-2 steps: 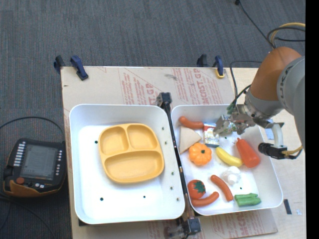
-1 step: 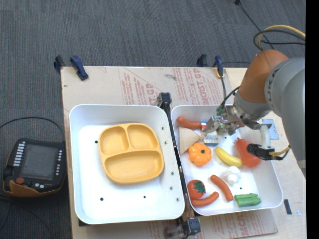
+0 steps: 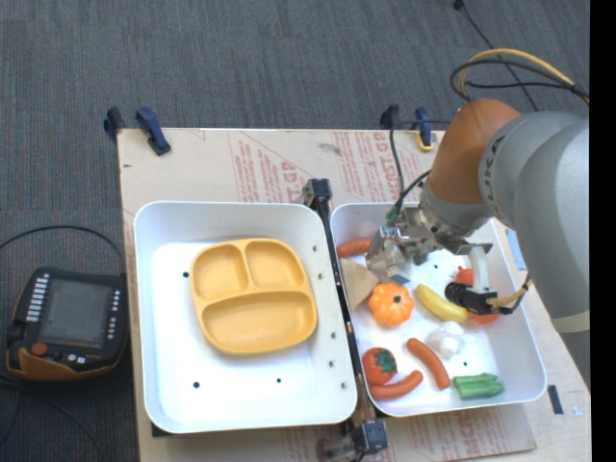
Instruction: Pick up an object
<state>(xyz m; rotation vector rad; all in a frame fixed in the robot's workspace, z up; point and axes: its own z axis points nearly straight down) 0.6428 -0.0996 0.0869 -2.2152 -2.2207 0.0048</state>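
Reaching into the right-hand bin (image 3: 531, 373), the gripper (image 3: 390, 256) sits low at its upper left corner; whether its fingers are spread or pressed together cannot be told.

Just below it lie a tan wedge (image 3: 356, 282) and a small orange pumpkin (image 3: 391, 303), with a banana (image 3: 441, 303) to the right. Lower down are a tomato (image 3: 379, 363), two sausages (image 3: 428, 362), a white lump (image 3: 447, 337) and a green pepper (image 3: 478, 385). At frame centre-left, the left-hand bin (image 3: 164, 373) holds a yellow divided plate (image 3: 254, 294).
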